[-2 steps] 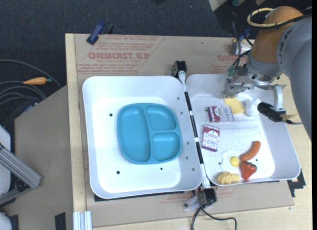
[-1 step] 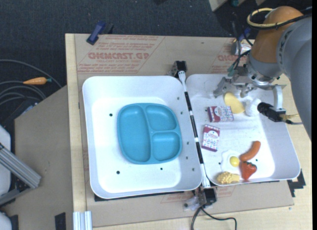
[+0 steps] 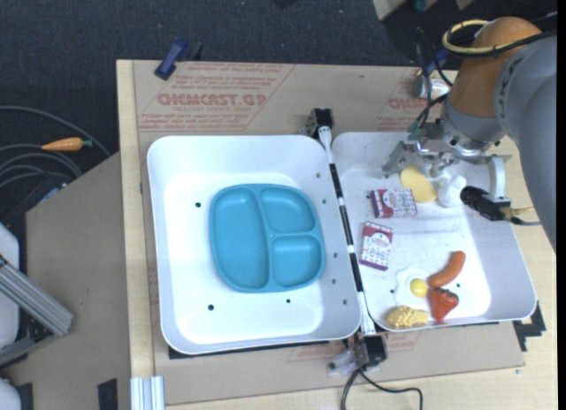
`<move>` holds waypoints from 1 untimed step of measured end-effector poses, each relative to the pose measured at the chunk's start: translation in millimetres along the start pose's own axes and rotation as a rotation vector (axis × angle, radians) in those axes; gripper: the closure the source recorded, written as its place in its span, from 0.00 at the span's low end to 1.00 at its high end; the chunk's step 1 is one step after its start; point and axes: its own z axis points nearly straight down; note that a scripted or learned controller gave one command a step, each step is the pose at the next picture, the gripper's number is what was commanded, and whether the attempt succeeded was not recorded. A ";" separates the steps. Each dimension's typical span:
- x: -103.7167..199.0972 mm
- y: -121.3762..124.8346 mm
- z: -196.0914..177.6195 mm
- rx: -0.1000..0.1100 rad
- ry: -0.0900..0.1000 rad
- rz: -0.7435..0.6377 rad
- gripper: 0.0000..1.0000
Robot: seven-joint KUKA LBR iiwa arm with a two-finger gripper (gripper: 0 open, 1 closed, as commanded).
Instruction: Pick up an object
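The pincer (image 3: pixel 423 163) hovers over a yellow lemon (image 3: pixel 418 184) in the right bin (image 3: pixel 508 262); grip unclear. Lemon's long axis runs upper-left to lower-right.

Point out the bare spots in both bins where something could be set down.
Left white bin: bare floor rings the blue divided plastic tray, widest at its left. Right white bin: bare strip between the sausage and its right wall; crowded near the end effector.

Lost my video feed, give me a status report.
End effector low in right bin, over yellow toy. Grip unconfirmed. Small cartons close beside it.
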 end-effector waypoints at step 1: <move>0.4 1.0 -11.0 -0.003 -0.002 -0.002 1.00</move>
